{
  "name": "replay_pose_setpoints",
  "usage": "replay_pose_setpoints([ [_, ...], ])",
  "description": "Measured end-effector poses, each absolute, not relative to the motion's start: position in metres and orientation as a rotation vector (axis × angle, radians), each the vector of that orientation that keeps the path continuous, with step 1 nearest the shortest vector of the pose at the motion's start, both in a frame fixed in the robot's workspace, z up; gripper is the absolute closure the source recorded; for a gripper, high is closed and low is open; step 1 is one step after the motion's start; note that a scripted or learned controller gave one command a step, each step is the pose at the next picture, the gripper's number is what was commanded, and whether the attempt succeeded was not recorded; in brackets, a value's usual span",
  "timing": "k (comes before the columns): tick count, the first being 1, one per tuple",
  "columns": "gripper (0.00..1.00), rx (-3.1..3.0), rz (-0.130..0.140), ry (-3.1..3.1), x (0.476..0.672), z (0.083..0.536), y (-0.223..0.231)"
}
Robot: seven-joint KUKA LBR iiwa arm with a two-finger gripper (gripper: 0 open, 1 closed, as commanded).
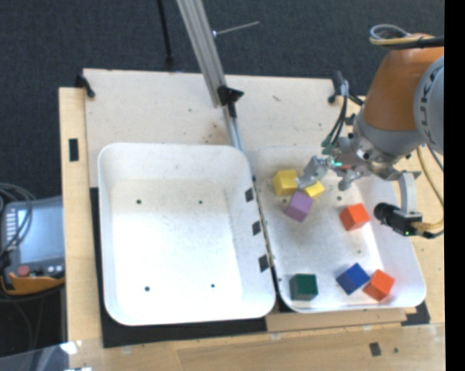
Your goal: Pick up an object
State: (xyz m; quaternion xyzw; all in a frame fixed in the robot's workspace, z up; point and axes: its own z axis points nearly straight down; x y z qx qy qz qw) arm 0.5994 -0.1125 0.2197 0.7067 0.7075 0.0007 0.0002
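Observation:
The right bin [387, 246] holds several small blocks. At its far left a yellow cube [285, 182] lies next to a smaller yellow block [316, 190], with a purple cube [299, 206] just in front of them. My gripper [311, 175] hangs low over this cluster, its tip between the two yellow pieces and partly covering the smaller one. I cannot tell whether it touches either. An orange cube [354, 216] sits mid-bin. Along the near edge lie a green cube [302, 286], a blue cube [353, 277] and another orange cube [380, 284].
The left bin [116, 168] stands beside the right one, and their walls meet near the yellow cube. A slanted aluminium pole [205, 45] rises from the bench behind the bins. The arm's orange band [394, 91] and cables overhang the right bin's far right corner.

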Motion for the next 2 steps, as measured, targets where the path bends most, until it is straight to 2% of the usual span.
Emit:
replay_pose_setpoints([
  [1,0.00,2.221,-0.006,2.225,0.602,0.168,-0.105],
  [2,0.00,2.226,-0.007,2.220,0.595,0.123,-0.106],
])
